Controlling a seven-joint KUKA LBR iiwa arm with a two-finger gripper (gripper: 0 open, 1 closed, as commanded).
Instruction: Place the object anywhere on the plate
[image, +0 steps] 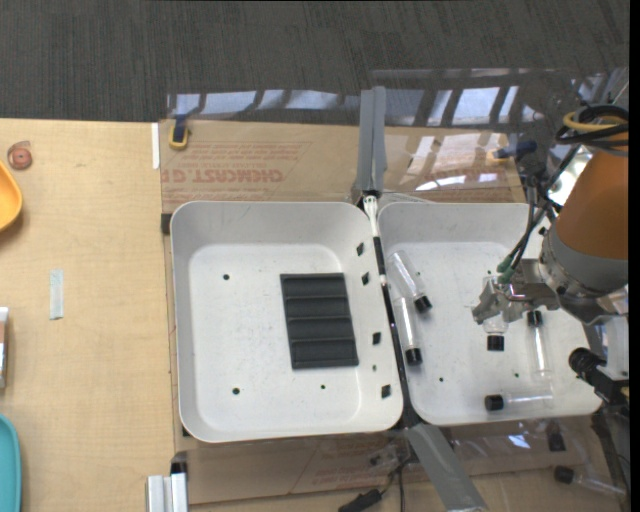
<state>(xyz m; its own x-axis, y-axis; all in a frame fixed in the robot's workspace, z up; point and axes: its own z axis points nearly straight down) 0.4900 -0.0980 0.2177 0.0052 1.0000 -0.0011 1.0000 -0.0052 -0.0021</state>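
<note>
Nearest, one clear tube lies at the right bin's front; others sit further back. The end effector hovers above them, can't tell its state. Slippery tubes might roll away. The black ridged plate waits in the left bin.

This looks like a robotics lab. Two shallow white bins sit side by side on flattened cardboard over a plywood counter. Loose cables trail beside the grey and orange arm.
</note>
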